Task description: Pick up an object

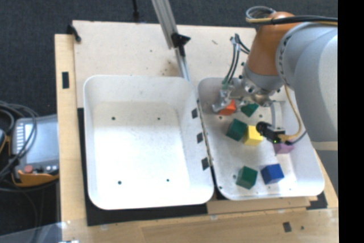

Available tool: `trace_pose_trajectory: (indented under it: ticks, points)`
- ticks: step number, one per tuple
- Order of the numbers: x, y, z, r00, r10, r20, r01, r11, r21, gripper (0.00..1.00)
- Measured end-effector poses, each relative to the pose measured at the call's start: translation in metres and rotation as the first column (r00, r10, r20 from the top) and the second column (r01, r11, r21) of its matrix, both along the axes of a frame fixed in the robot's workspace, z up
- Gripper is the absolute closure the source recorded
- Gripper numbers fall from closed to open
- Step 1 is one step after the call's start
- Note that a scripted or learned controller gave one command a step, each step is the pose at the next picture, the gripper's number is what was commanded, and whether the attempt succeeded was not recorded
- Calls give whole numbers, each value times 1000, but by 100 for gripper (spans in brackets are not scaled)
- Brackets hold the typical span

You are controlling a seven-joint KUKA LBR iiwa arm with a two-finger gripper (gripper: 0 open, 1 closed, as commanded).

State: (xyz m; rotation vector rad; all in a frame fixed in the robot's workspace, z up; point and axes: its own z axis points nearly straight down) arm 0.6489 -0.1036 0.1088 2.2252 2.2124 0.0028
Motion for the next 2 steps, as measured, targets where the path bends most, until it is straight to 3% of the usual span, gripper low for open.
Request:
trace_pose_trajectory:
  ticks: [2]
  points:
    - [4, -1, 124, 1000, 8, 4, -8, 1000, 0, 100]
